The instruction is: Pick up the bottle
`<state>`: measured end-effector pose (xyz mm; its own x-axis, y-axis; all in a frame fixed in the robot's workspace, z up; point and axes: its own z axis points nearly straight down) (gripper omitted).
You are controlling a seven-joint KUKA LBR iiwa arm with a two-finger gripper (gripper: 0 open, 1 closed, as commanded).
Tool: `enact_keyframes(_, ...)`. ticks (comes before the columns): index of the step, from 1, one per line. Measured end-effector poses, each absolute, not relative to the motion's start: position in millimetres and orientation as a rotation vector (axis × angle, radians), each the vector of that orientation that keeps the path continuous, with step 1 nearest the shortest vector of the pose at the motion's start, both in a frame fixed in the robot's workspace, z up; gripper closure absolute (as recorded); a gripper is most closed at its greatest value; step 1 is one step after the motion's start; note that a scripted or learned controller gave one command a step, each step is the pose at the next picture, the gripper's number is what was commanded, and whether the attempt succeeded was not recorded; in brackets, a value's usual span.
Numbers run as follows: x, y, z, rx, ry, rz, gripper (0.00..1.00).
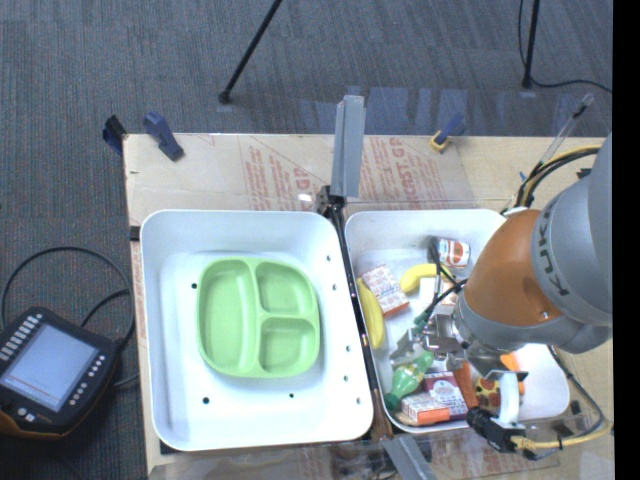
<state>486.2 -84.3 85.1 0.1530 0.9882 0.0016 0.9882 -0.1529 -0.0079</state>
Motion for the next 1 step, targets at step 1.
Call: enact_keyframes(1,489.5,-86.9,85.3,-2.611,-1.737,0.007,0.0)
